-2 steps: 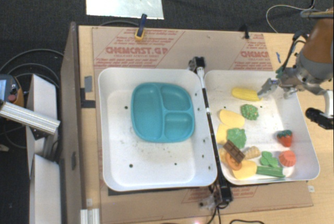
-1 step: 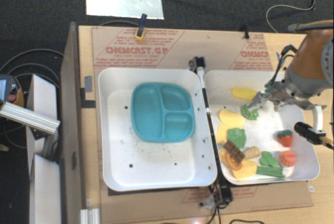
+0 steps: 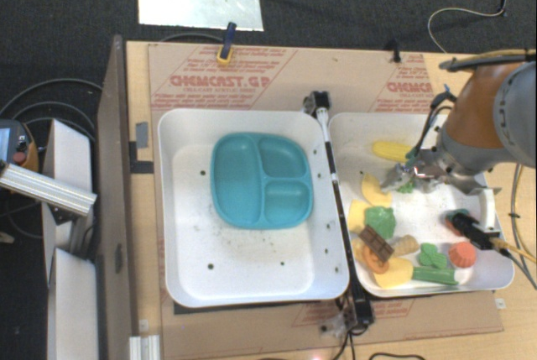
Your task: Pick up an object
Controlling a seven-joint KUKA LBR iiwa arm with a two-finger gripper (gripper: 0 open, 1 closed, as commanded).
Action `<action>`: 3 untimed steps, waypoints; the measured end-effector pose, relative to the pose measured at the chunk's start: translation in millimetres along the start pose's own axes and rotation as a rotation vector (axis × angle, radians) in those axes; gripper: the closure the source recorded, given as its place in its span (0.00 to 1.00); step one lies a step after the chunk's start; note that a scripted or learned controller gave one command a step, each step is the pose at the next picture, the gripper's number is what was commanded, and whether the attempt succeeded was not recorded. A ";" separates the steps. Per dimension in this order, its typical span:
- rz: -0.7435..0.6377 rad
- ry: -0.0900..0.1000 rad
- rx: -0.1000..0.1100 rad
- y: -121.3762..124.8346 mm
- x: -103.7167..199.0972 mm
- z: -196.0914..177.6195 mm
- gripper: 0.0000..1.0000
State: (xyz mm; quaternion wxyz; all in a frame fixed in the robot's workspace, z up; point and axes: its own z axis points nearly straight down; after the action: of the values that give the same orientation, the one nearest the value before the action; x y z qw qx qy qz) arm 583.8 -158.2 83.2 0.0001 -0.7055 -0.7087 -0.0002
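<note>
The claw [image 3: 409, 174] hangs low in the right bin [image 3: 503, 270], between the yellow banana [image 3: 391, 150] and a small green piece [image 3: 406, 187]; whether it is open or closed, I cannot tell. The banana looks like light, smooth toy plastic, best pinched across its middle

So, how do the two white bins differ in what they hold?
The left bin holds one large thing, a teal divided plate lying flat near its middle, while the right bin holds many small toy foods in yellow, green, orange and brown. The arm's pincer is over the right bin, not the left bin. Both bins are shallow, white and of similar size, side by side.
</note>
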 end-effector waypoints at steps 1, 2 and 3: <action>-0.001 -0.006 -0.012 69.0 -48.4 -93.0 0.00; 0.003 0.005 0.010 -21.8 8.7 -31.4 0.00; -0.007 -0.001 -0.011 56.8 90.1 -106.7 0.00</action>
State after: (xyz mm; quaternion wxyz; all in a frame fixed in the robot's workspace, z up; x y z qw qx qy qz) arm 640.1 -67.9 190.0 -0.0040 -0.7029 -0.7112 -0.0039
